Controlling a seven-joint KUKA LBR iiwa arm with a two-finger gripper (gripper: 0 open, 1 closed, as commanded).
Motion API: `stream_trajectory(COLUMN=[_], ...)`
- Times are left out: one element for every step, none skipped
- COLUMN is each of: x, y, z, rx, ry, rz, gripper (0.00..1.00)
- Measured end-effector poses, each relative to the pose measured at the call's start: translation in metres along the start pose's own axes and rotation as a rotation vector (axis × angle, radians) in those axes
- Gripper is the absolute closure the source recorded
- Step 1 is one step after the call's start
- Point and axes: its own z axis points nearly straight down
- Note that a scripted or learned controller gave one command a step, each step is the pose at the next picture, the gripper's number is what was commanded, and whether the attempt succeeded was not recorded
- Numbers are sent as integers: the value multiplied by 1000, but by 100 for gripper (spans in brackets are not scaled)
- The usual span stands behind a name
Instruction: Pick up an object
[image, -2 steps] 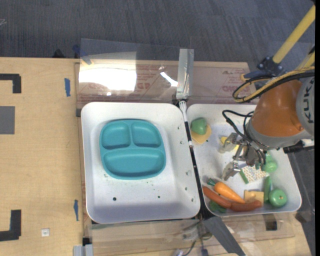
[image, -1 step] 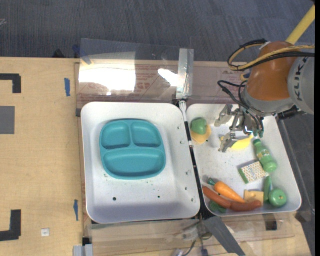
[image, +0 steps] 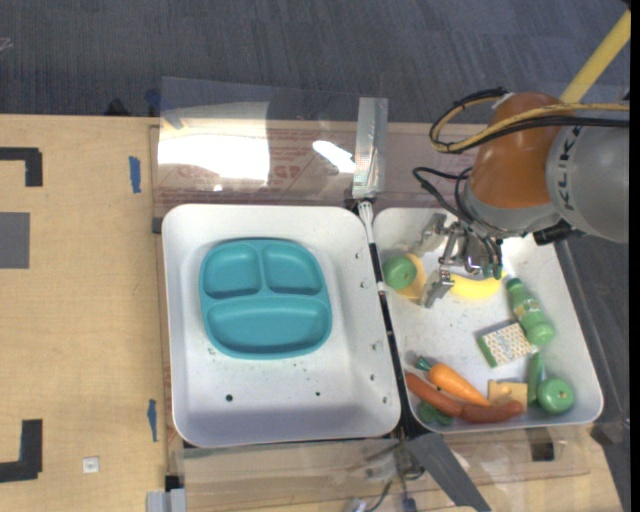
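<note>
My gripper (image: 440, 262) hangs over the upper left part of the right bin (image: 580, 330), open, with nothing between its fingers. A green and yellow round fruit (image: 403, 272) lies just to its left, near the bin's wall. A yellow banana (image: 480, 290) lies just right of the lower fingertip, partly under the wrist. Further right lies a green bottle (image: 528, 312), with a patterned small box (image: 506, 343) below it. Along the bin's front lie a carrot (image: 452, 379), a red sausage (image: 465, 403), a small wooden block (image: 506, 390) and a green apple (image: 555, 395).
The left bin (image: 190, 400) holds a teal divided plate (image: 266, 298). A ridge (image: 380, 300) separates the two bins. The arm's orange band (image: 515, 150) and cables sit above the right bin's far edge. Cardboard covers the bench to the left.
</note>
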Motion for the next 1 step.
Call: stream_trajectory(x=[32], y=[-77], z=[0], rx=[4], ry=[0], rz=[-63], gripper=[0])
